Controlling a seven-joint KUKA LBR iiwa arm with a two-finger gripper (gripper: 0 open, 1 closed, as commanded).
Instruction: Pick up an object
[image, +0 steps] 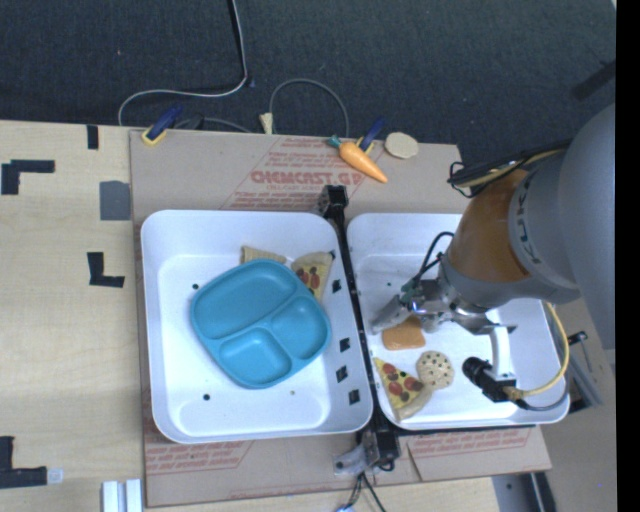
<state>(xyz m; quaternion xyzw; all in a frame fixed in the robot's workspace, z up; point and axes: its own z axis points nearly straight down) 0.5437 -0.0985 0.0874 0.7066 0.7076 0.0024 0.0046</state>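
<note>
Blue tray (260, 326) — two pizza slices (402, 387).

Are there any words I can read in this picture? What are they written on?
"CHEMCAST GP" in red letters, as best it reads, on the brown board under the bins, above the left bin.
More red print on the board's bottom edge: too small and blurred to read.
No other words show.

Dark carpet (400, 60) behind wooden bench (60, 330)

Gripper (405, 312) low in right bin (525, 415), directly over orange food piece (403, 337). Cookie (435, 369) and pizza slice (400, 387) just below. Blue tray (260, 323) in left bin (165, 300).
</note>
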